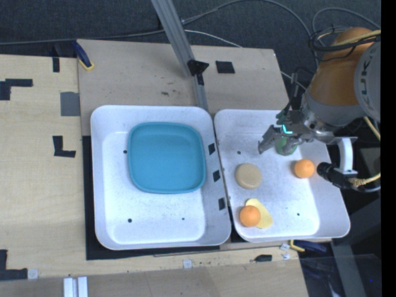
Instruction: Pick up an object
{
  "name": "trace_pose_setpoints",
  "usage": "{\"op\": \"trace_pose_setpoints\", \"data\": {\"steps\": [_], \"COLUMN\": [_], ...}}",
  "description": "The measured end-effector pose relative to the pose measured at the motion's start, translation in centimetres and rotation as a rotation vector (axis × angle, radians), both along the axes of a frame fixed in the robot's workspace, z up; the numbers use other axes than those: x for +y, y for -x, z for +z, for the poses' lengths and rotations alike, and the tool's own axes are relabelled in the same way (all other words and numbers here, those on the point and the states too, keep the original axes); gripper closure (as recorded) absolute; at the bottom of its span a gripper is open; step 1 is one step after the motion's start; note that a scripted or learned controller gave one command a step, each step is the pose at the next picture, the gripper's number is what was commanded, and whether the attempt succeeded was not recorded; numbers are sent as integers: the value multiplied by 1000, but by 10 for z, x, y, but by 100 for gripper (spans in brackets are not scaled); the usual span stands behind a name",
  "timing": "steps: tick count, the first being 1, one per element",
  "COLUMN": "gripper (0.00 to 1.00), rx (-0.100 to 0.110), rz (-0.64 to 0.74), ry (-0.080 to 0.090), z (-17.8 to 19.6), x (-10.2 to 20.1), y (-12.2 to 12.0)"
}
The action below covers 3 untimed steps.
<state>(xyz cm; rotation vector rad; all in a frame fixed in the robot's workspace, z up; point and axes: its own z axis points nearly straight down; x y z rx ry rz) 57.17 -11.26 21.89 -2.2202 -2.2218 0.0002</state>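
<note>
My gripper (pixel 279 143) hangs over the far part of the right bin (pixel 322 218), below the grey wrist and orange band. A small greenish patch sits right at the gripper's tip; what it is stays unclear. In front of the gripper, a tan round piece (pixel 249 176) lies on the bin floor. To the gripper's right and a little nearer lies an orange ball (pixel 303 168). A second orange ball (pixel 249 216) rests against a yellow piece (pixel 264 216) near the bin's front.
The left bin (pixel 111 184) holds a blue square plate (pixel 166 156). A grey metal post (pixel 179 36) slants up from behind the bins. Cables and a white bracket (pixel 346 159) sit at the right bin's far right edge.
</note>
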Motion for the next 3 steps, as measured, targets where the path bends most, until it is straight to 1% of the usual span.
{"op": "trace_pose_setpoints", "data": {"steps": [1,2,3], "gripper": [0,0,0], "rx": [0,4,5], "rz": [0,0,0], "ry": [0,0,0], "z": [0,-43,-104], "x": [0,-3,0], "y": [0,1,-4]}}
